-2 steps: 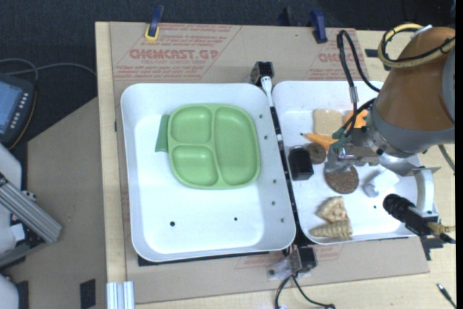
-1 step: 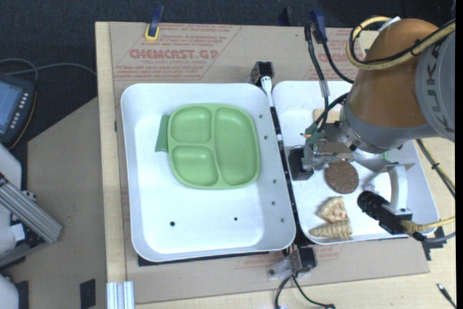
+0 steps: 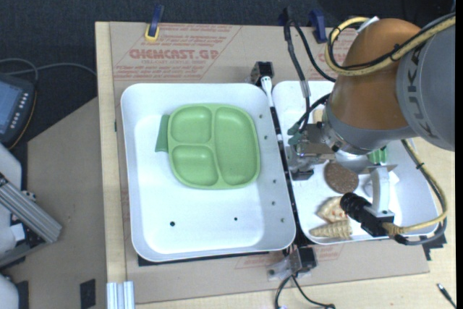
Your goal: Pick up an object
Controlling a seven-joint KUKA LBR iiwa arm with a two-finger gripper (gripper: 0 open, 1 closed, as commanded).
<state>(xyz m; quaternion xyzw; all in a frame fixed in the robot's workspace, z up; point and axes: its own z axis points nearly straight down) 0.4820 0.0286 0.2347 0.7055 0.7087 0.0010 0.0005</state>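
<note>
- The gripper [image 3: 301, 159] hangs low at the left side of the right bin [image 3: 406, 208]; I cannot tell whether it grasps anything.
- A brown disc [image 3: 340, 176] lies just beside it, with a pale shell [image 3: 332, 208] nearer the front.
- A green plate [image 3: 214, 145] lies in the left bin [image 3: 145, 213].

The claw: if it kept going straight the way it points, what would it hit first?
Probably the floor of the right bin, close to its left wall; the claw points down there, left of the brown disc. Depth is unclear from above.
</note>
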